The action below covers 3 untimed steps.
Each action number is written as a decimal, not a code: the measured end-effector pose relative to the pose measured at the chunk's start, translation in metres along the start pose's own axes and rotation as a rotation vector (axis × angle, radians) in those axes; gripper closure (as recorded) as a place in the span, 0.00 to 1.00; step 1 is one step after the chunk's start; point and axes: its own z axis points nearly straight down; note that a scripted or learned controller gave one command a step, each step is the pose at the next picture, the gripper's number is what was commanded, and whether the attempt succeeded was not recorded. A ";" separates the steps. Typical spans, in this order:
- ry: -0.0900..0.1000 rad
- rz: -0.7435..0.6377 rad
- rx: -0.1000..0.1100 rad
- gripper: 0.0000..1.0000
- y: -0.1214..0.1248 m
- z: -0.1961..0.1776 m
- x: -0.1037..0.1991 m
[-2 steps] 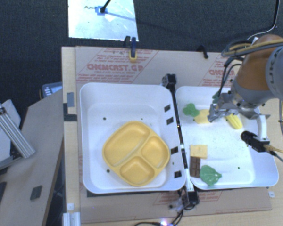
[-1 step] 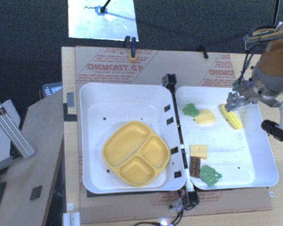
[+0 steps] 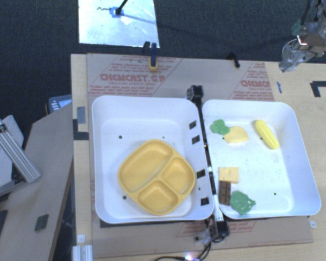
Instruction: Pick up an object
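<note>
The right bin holds several small food toys. A yellow corn cob lies at its upper right, and a pale yellow piece sits beside a green leafy piece at the upper left. Lower down lie a yellow cracker square, a brown chocolate bar and a second green piece. My gripper hangs at the top right of the camera view, high above the bench and beyond the right bin's far edge, with nothing seen in it.
The left bin carries a yellow divided plate. A black divider with clips runs between the bins. A shiny sheet lies on the dark floor at the back. A cardboard sheet lies under both bins.
</note>
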 end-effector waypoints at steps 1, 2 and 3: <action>0.004 0.007 0.016 1.00 -0.003 -0.040 -0.018; 0.004 0.008 0.019 1.00 -0.019 -0.059 -0.039; 0.003 0.008 0.016 1.00 -0.002 -0.095 -0.061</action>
